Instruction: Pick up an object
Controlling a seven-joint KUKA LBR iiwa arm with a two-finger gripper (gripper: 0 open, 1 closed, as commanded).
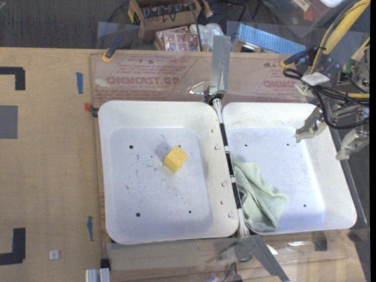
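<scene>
While the task asks for an object to be picked up, nothing shows as lifted yet: both candidate things lie in the bins, untouched as far as I can judge. A small yellow cube-shaped block (175,159) rests on the floor of the left shallow white plastic bin (111,125), slightly toward 12 o'clock from that bin's centre, with bare floor all around it. A crumpled pale green cloth (258,195) lies in the right shallow white plastic bin (335,216), bunched at the bin's 8 o'clock corner, pressed against the divider where the 2 bins meet.

So the whole job is left: choosing 1 of the 2 things, descending onto it, closing and lifting.

The two-finger gripper (331,140) sits at the 2 o'clock corner of the right bin, near its rim. Its 2 pale fingers (308,129) stand spread well apart with nothing between them, so I read them as released and carrying nothing. They point down and toward 9 o'clock, and they appear to hover above the bin floor rather than touch it, though the slanted view makes height hard to judge. Cables and arm hardware crowd the frame at 2 o'clock behind the gripper.

From the gripper, the cloth lies toward 8 o'clock, apart from it, and the block lies well apart toward 9 o'clock, across the divider. The cloth looks the closer target.
</scene>
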